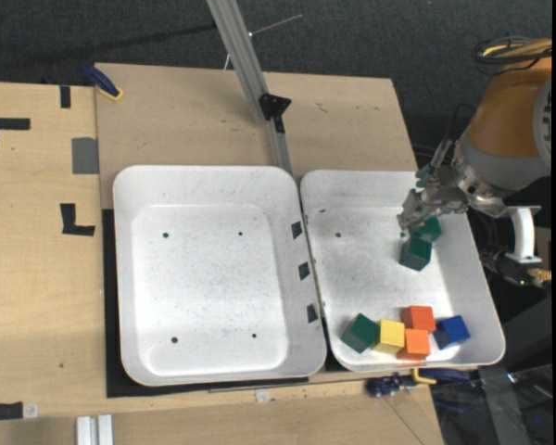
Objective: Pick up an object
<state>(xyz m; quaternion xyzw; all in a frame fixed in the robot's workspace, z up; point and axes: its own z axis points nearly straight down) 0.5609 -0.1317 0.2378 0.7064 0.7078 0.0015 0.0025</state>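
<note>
My gripper [421,222] hangs over the upper right part of the right bin [352,202], reaching in from the right. A dark green block [414,253] sits directly below the gripper's tip and meets it in this view; I cannot tell whether it is gripped or resting on the bin floor. Along the bin's near edge lies a cluster of blocks: a green one [359,332], a yellow one [391,333], two orange ones [418,318] [416,342] and a blue one [452,330].
The left bin [134,202] stands beside the right one, their rims touching. A slanted metal pole [246,54] rises behind the bins. The grey and orange arm [510,128] fills the right side above the bin's far right corner.
</note>
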